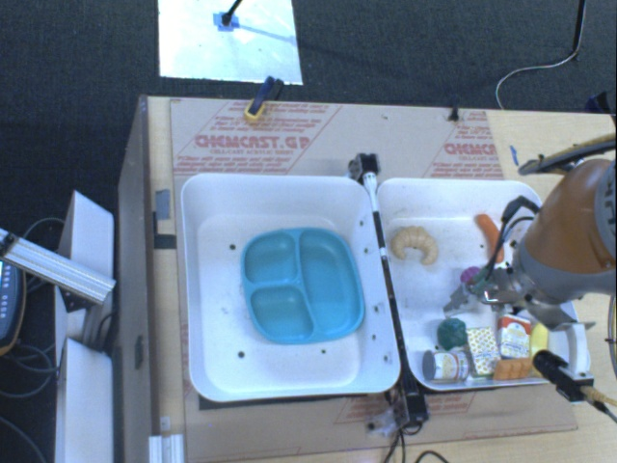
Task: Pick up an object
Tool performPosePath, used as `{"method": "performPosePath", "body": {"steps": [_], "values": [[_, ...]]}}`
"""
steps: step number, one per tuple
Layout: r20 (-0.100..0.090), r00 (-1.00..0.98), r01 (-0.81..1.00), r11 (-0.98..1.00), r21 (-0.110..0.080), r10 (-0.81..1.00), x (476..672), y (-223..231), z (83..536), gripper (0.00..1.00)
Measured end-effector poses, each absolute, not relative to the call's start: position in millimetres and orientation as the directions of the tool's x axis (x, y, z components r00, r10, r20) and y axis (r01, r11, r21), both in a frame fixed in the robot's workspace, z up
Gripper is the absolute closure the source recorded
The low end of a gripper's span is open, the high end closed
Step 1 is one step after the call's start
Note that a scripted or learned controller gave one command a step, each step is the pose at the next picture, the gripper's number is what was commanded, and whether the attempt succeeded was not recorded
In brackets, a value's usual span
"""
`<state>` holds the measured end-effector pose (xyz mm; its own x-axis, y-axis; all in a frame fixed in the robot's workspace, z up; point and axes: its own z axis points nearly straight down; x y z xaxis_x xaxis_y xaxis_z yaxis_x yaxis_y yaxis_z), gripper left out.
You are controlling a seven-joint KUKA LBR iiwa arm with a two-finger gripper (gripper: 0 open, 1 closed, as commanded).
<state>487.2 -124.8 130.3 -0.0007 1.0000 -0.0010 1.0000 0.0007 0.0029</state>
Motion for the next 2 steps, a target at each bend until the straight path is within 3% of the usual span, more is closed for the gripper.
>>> {"method": "performPosePath", "body": {"steps": [1,2], "values": [[-0.001,-0.004,1.0,0.004,0.002,1.0,565.4,-152,115,0.0],[0.001,-0.002,1.0,0.002,-0.001,1.0,503.9,-131,97,0.0]]}}
